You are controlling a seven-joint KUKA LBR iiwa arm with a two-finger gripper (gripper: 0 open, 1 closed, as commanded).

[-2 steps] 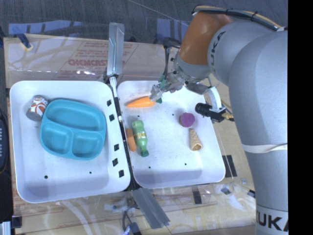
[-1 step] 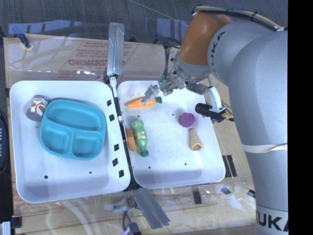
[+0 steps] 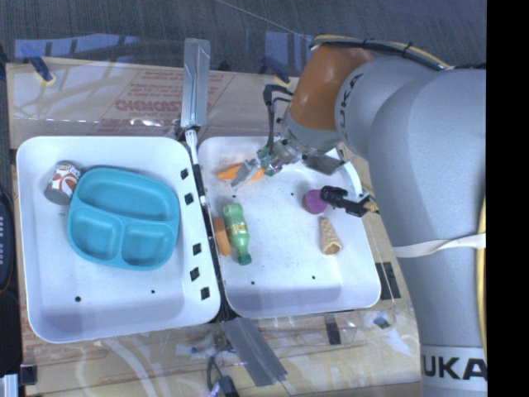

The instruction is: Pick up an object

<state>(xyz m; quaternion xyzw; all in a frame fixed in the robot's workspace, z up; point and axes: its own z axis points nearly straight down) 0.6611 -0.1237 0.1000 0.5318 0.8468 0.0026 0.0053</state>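
Counter (image 3: 99,98): flat brown board under a clear, glossy film that catches the light; faint red print along its far side.
Left bin (image 3: 33,304): shallow white tray with rounded corners and a smooth matte floor.
Round toy (image 3: 61,179): small, ball-like, patterned in orange, white and grey; it lies in the far left corner of the left bin, touching the plate's rim.
Blue plate (image 3: 124,217): smooth turquoise plastic, a rounded rectangle split into three compartments, lying flat in the left bin.
Right bin (image 3: 281,284): same white tray, its floor lightly speckled; it sits just beside the left bin.
Orange stick (image 3: 220,236): short and slim, against the right bin's left wall, touching the bottle.
Orange piece (image 3: 226,172): the task's nearest thing; tapered, carrot-like, matte orange, lying in the far left part of the right bin and crossed by the gripper's tip.
Green bottle (image 3: 237,231): small, glossy green plastic with a pale label, lying on its side.
Gripper (image 3: 252,172): slanted down and leftward onto the orange piece; whether it is open or closed cannot be told.
Purple knob (image 3: 314,201): small, rounded, magenta, mid-bin.
Cone (image 3: 331,236): tan, ribbed, tapered, lying flat.
Arm (image 3: 405,155): thick, smooth grey casing with a glossy orange band (image 3: 322,89), bent in from the right over the right bin.
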